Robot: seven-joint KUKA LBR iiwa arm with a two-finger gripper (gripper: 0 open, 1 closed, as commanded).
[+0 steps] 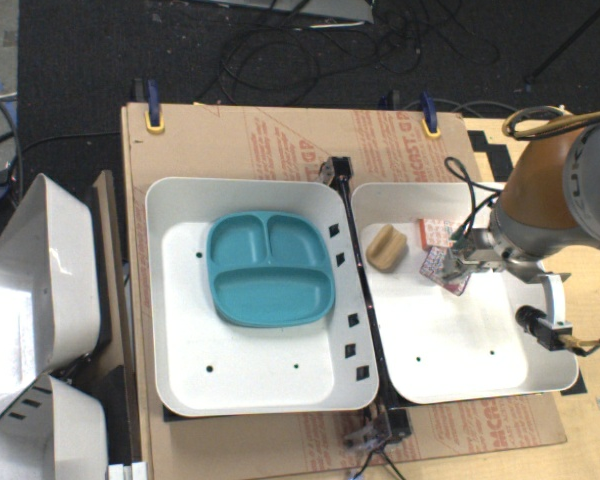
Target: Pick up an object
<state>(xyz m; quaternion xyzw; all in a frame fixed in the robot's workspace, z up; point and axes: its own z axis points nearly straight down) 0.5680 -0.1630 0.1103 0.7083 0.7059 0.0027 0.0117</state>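
My gripper (458,266) sat low over the small patterned packet (442,265); finger state, I could not tell. The tan rounded block (384,247) lay near; the packet seemed likely to slide away if nudged.

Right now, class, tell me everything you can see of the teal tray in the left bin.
The teal tray is a rounded rectangle that looks like matte plastic, moulded into three compartments: two smaller ones along its far side and one long one along its near side. All three look bare. It lies flat on the floor of the left bin, slightly turned, nearer the bin's far right corner. Nothing else touches it.
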